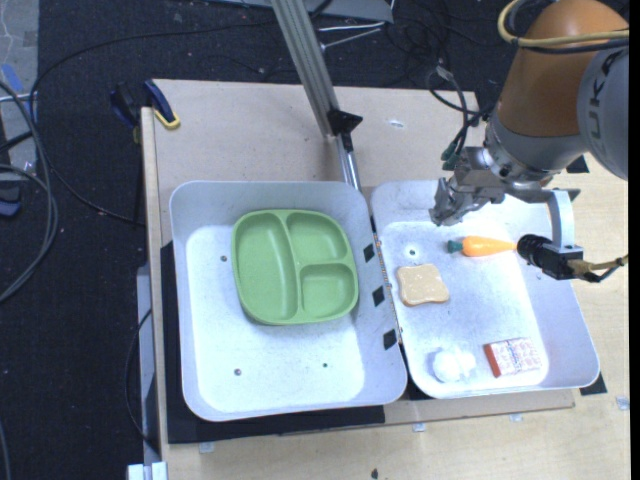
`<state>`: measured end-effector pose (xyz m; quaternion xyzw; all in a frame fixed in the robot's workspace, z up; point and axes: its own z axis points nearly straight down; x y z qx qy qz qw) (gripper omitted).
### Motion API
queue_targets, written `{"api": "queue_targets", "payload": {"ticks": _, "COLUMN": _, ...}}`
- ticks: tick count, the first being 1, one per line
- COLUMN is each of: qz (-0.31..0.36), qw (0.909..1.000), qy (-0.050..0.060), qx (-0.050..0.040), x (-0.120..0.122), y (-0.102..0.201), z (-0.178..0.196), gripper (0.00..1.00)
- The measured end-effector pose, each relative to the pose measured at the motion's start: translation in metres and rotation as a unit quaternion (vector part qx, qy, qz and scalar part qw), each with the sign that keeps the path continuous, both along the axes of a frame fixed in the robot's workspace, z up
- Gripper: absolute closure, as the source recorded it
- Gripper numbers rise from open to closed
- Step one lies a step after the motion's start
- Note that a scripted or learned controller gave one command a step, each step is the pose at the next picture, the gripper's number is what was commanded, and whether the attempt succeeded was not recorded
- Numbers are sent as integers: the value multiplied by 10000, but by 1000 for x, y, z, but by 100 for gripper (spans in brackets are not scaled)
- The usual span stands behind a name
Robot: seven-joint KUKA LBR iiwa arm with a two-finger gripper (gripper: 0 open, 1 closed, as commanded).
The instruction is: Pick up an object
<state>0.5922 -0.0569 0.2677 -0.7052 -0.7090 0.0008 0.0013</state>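
We judge toy carrot light, stiff, slick; grip mid-body. Tool hovers nearby w/ nothing held; can't tell width.

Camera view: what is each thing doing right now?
Gripper: above the right bin's far end, nothing seen in it.
Toy carrot: lying flat in the right bin.
Toast slice: lying flat.
White ball: resting near the front rim.
Red-and-white packet: lying flat.
Green divided plate: right way up in the left bin.
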Motion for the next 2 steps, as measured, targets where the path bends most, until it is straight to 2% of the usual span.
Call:
{"api": "queue_targets", "payload": {"ticks": 1, "qz": 5, "qw": 10000, "qy": 1, "qx": 3, "x": -28, "y": 49, "z": -12, "gripper": 100}}
{"api": "queue_targets", "payload": {"ticks": 2, "qz": 9, "qw": 10000, "qy": -5, "qx": 5, "x": -37, "y": 106, "z": -22, "gripper": 100}}
